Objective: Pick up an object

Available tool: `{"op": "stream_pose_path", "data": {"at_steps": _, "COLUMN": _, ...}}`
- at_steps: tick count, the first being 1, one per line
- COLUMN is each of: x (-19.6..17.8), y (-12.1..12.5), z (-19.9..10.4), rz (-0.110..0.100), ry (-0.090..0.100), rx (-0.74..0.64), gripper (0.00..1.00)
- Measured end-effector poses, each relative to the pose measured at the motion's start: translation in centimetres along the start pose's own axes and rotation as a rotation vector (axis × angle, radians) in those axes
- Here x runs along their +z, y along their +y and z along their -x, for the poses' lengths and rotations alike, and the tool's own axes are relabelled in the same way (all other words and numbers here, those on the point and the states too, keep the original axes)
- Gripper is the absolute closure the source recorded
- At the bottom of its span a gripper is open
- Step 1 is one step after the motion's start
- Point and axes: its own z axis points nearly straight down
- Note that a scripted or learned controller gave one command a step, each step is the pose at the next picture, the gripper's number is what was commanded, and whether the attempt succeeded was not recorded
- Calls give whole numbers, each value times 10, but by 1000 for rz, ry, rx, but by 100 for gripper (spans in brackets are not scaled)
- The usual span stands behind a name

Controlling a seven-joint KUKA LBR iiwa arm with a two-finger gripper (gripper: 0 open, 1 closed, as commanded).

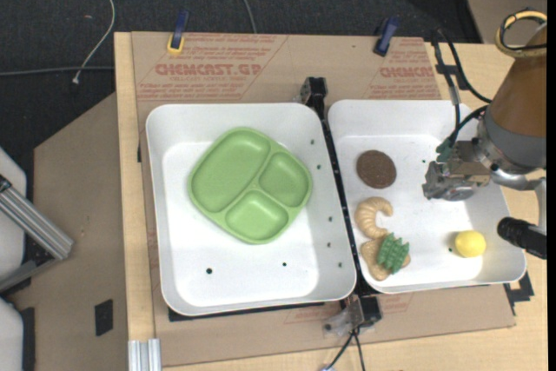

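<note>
Right white bin point(347, 130) with brown round cookie point(376, 168), croissant point(374, 215) curved, long axis running near to far, green toy point(393, 253) on tan piece, yellow lemon point(469, 244), claw point(445, 184) above bin floor, finger state impossible to tell, green divided plate point(250, 184) in left bin point(161, 213)

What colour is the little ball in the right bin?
Yellow; the ball shows best in the camera view.

arm point(521, 113) cut off at right edge, cookie under green toy point(393, 254) partly hidden

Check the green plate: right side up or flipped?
Right side up. The green plate lies flat in the left bin, its three hollow sections facing the camera.
</note>
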Motion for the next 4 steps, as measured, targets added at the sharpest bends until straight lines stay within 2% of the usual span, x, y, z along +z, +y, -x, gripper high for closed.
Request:
{"op": "stream_pose_path", "data": {"at_steps": 1, "x": -10, "y": 3, "z": -51, "rz": 3, "ry": -2, "rx": 0, "gripper": 100}}
{"op": "stream_pose_path", "data": {"at_steps": 3, "x": -9, "y": -7, "z": -148, "rz": 0, "ry": -1, "rx": 0, "gripper": 100}}
{"op": "stream_pose_path", "data": {"at_steps": 4, "x": 2, "y": -12, "z": -204, "rz": -4, "ry": -2, "rx": 2, "gripper": 100}}
